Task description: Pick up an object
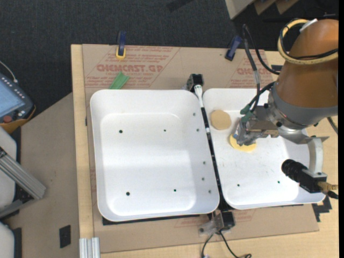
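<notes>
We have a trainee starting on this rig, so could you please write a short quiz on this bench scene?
1. True or false: the gripper is over the left bin.
2. Which thing lies right under the gripper? A) the tan disc B) the yellow disc C) the green strip
3. Fill in: the green strip lies on the ____, outside both bins.

Key
1. False. It is over the right bin.
2. B. The yellow disc sits beneath the gripper; the tan disc lies beside it, nearer the divide between the bins.
3. Cardboard, beyond the left bin's far edge.
</notes>
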{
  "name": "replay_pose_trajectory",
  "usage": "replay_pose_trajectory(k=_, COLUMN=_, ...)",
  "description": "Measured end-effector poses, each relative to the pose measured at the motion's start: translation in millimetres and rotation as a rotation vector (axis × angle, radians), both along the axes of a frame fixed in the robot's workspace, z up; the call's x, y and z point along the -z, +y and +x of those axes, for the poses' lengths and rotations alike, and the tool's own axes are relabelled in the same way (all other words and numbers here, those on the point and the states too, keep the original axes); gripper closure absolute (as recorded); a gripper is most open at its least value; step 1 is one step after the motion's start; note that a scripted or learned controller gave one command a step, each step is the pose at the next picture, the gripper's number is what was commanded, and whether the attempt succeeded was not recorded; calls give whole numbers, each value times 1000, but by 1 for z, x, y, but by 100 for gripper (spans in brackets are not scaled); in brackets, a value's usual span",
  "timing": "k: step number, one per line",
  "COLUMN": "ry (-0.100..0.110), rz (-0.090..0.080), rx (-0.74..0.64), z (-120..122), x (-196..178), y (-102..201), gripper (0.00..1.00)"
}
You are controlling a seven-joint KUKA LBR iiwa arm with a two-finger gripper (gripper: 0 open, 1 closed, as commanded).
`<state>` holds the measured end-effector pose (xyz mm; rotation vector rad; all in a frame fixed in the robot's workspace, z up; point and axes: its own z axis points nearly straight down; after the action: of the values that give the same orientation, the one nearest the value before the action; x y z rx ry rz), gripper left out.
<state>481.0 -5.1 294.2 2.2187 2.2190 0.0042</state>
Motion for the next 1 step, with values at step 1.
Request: replay_pose_trajectory(k=1, ry=-1, rz=-1, rx=0, z=1, x=-10, y=0, gripper=100)
